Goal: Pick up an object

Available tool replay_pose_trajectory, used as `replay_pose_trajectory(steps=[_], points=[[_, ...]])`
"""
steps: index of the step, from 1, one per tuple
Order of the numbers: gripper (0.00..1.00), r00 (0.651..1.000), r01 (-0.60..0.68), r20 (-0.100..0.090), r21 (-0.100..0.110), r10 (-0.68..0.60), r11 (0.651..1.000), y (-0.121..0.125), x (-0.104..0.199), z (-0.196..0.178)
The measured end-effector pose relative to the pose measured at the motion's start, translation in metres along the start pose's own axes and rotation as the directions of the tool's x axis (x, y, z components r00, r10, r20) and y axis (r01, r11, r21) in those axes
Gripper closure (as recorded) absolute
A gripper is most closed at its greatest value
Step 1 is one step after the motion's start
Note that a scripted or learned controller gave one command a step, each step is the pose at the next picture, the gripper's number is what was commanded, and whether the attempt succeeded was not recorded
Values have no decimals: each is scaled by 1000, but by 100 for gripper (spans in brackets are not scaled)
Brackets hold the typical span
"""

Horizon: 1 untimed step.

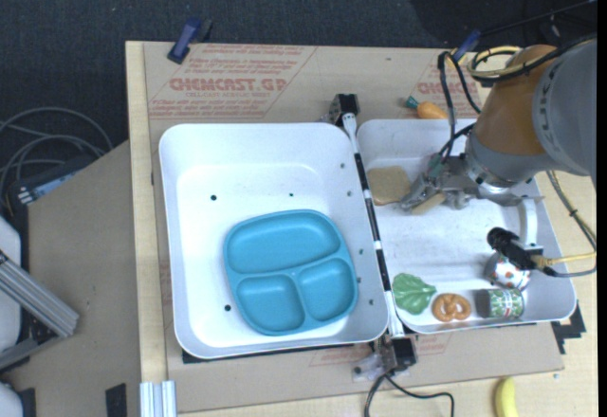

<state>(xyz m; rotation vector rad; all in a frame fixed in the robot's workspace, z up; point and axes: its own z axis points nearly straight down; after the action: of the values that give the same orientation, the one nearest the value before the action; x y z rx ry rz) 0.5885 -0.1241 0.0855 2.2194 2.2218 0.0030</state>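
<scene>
Guessing at its target, Mo: what is the gripper [417,195] after?

The tan flat piece [386,182], I'd say. It lies in the right bin [446,249], up in the far-left corner, close against the wall shared with the left bin [190,216]. The gripper is low, just beside the piece's right edge. Whether they touch, I can't make out.

Is it gripping anything?

Nothing shows as held. Whether the gripper is spread or clenched, I cannot tell from this slant.

So what could go wrong, in your view?

Mostly the shape of the piece. It looks thin and lies flat, so a closing grip may skid over the top and come up with nothing. A sideways approach could also shove it harder against the wall or wedge it into the corner. And with the wall so near, the gripper itself might strike the rim.

Any easier choices?

Probably. The green leaf [413,292], the pretzel-like ring [450,308] and the can [506,303] sit along the near edge of the same bin. They're bunched, though, so a grab there could catch two things or knock one aside.

And the blue divided plate [287,268]?

Alone in the left bin, well apart from the gripper. Wide and shallow, so likely hard to pinch.
</scene>
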Motion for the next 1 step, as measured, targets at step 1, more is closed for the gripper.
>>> replay_pose_trajectory(steps=[1], points=[[0, 1000, 0, 1, 1, 0, 1000, 53, -25, 1]])
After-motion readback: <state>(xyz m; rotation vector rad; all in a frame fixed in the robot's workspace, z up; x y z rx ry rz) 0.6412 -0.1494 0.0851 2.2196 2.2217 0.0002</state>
